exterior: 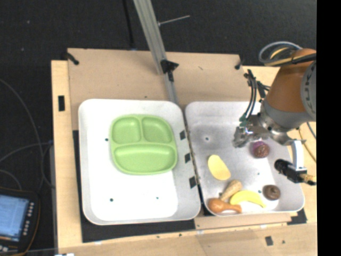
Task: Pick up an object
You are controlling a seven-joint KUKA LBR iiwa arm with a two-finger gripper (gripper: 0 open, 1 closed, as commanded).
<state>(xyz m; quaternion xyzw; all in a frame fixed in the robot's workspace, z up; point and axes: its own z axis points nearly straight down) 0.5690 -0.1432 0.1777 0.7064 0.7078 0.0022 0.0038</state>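
The right bin holds several small objects. A dark purple round fruit lies just right of my gripper, which hangs low over the bin's upper right part. A pale yellow oval piece lies in the middle. Near the front edge are a tan root-like piece, a yellow banana, an orange piece and a brown chocolate doughnut. The grey arm with its orange band comes in from the right and covers the bin's far right corner.
The left bin carries a green divided plate in its upper half. A metal pole slants up from behind the bins. Black clips sit on the seam between the bins. A black part of the arm hangs over the right rim.
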